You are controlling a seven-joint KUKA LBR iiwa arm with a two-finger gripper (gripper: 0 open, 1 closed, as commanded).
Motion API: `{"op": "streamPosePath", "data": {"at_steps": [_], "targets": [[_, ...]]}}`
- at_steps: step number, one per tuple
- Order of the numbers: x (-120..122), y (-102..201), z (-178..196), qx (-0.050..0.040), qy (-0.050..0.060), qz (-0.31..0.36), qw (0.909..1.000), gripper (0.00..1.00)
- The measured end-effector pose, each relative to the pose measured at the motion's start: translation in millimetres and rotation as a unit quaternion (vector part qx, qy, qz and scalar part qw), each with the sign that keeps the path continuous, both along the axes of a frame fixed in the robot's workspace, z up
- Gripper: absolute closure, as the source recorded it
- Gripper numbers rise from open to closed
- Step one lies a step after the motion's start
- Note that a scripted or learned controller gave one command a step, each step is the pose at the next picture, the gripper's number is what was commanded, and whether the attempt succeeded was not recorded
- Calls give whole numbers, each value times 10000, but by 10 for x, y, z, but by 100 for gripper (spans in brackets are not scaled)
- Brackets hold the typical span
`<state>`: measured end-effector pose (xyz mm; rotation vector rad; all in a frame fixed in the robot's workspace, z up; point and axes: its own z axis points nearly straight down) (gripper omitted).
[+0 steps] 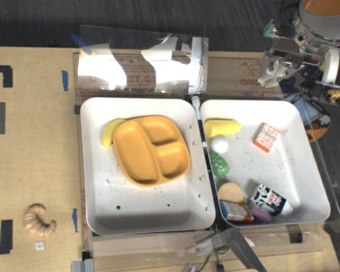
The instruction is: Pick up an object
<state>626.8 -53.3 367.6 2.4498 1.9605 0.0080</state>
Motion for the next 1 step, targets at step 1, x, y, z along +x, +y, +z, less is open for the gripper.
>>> {"op": "streamPosePath", "data": {"at_steps": [1], "targets": [[-491, 473, -686, 2, 59, -46, 10000, 100]]}}
